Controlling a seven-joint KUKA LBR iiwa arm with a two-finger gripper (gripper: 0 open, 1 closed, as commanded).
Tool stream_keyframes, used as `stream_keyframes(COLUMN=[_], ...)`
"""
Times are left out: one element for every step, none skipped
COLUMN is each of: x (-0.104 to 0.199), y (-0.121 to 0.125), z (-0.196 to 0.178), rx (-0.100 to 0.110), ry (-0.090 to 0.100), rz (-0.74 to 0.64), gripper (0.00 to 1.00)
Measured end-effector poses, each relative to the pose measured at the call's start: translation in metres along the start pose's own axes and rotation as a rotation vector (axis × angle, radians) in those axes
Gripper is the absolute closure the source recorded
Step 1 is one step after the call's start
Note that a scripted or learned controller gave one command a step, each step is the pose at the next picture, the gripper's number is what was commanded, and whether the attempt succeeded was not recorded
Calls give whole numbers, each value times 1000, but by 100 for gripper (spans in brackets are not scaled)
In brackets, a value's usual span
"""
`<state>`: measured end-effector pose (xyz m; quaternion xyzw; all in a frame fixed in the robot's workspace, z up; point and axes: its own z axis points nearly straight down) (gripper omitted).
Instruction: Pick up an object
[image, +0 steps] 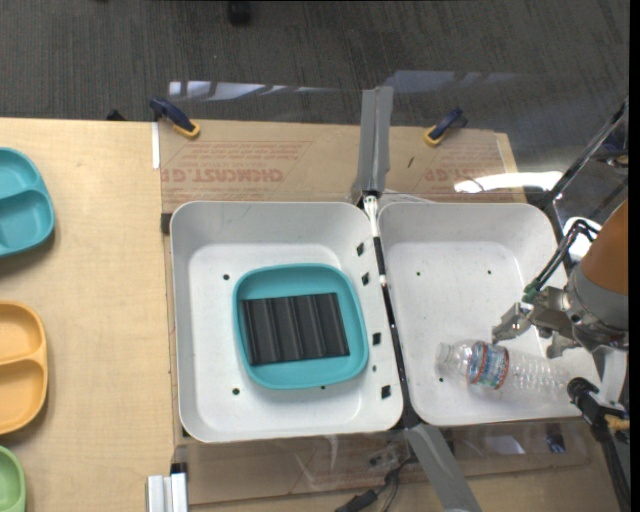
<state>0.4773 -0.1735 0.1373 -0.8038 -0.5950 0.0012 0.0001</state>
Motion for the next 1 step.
stream_keyframes(x=[36], y=[-12], z=[47], rx=[3], ry=[1], rz=[-82], gripper=[0])
